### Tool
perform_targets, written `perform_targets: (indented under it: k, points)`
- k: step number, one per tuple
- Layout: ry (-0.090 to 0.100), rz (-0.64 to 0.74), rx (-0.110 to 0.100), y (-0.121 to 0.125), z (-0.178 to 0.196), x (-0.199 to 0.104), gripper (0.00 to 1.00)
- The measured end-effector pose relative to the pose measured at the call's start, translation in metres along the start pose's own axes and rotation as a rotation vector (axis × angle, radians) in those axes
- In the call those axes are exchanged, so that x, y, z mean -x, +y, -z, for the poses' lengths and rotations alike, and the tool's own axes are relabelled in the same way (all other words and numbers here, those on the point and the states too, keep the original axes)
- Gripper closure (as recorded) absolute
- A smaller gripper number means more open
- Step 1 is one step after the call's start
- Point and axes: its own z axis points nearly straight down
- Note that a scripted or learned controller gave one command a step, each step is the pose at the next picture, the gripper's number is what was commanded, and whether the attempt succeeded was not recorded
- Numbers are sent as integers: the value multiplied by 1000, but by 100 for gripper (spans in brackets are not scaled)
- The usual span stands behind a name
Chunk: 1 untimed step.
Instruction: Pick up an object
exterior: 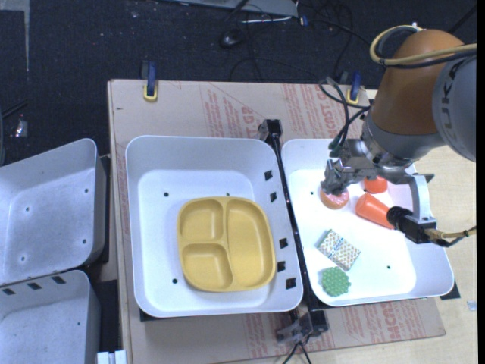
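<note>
Orange-banded arm's gripper (336,182) hangs right over a small pinkish object (333,198) at ten o'clock in the right bin (432,275) (finger state untellable); seemingly approaching, next a straight descent.

Your grey arm (424,82) reaches in from the right, orange band above the wrist, its gripper (334,182) lowered and pointing down toward the bench.
</note>
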Motion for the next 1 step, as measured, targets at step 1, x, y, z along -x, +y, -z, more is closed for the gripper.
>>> perform_targets:
  k: [1]
  points:
    - [0,0,-2,-8,3,-48,100]
